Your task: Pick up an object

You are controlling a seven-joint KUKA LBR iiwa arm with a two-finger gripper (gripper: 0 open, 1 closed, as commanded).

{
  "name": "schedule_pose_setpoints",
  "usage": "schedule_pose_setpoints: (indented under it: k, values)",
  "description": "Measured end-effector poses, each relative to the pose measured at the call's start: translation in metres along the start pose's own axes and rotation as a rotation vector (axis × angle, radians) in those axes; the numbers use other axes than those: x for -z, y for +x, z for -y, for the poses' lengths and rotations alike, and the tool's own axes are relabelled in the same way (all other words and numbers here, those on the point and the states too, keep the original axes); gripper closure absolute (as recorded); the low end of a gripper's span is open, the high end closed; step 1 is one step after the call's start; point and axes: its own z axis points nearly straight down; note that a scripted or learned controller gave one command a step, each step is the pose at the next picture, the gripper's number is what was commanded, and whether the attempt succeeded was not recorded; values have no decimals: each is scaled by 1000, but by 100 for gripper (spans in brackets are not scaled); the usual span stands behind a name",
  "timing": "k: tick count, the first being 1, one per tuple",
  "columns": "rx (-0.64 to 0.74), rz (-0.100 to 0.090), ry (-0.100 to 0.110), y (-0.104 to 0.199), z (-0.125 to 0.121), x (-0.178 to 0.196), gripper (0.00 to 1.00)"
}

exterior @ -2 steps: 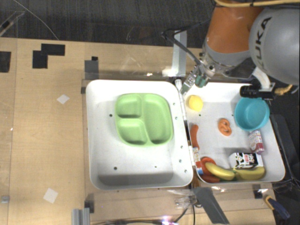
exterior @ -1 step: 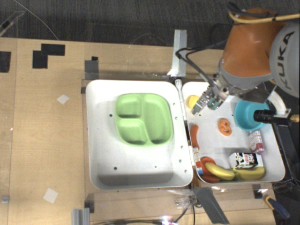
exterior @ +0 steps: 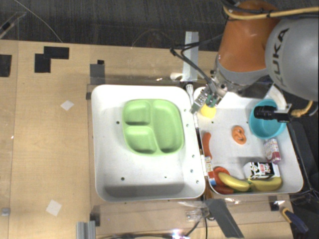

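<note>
The arm [exterior: 291, 49] reaches in from 3 o'clock. Its orange band sits high at about 1 o'clock in the view, and the wrist angles down and toward 8 o'clock, so the pincer [exterior: 209, 99] points into the far-left corner of the right bin [exterior: 227, 153].

Directly under the tip lies a yellow round thing [exterior: 208, 111], at about 11 o'clock within that bin and close to the wall shared with the left bin [exterior: 107, 133]. The tilt looks deliberate: it seems meant to bring the pincer in beside that wall rather than onto it. I judge the yellow thing to be the chosen object.

From this height I cannot tell whether the pincer is wide or narrow, nor whether it touches the yellow thing or hangs just above it. Nothing shows as gripped.

The other candidates are scattered loosely across the right bin:

- A red sausage-shaped piece [exterior: 206, 143] lies along the left wall at 9 o'clock.
- An orange pretzel-like piece [exterior: 239, 134] sits near the middle.
- A blue bowl [exterior: 269, 127] is at 2 o'clock, with a small bottle [exterior: 272, 150] just below it.
- A black-and-white carton [exterior: 261, 170] and two bananas [exterior: 249, 184] crowd the 6 o'clock edge.

The left bin holds a green divided plate [exterior: 152, 126], well apart from the pincer. Both bins rest side by side on the desk [exterior: 45, 148].
</note>
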Motion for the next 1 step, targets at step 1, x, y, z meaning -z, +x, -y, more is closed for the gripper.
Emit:
schedule_pose_setpoints:
  k: [1]
  values:
    - [5, 8, -7, -2, -2, 14, 100]
